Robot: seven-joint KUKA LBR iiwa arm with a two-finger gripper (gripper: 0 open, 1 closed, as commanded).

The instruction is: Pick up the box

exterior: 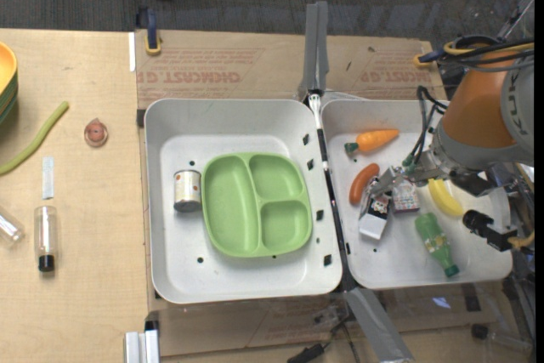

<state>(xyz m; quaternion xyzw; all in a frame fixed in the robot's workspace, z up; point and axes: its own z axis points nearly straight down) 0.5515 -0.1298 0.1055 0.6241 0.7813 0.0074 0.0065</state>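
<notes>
The wooden bench (68,268) carried a sheet of printed cardboard (229,68) toward its three o'clock side, and on that sheet sat two shallow white bins side by side, the left bin (161,183) touching the right bin (476,272) along a shared edge. Directly on the bare wood, at nine o'clock from the left bin, lay a long green bean-shaped piece (38,140), a small pink round item (96,132), a thin white stick (48,178) and a clear tube with a dark end (45,238) (upright in the view). At the bench's far nine o'clock edge a stack of yellow and green bowls (5,89) was partly cut off.
</notes>
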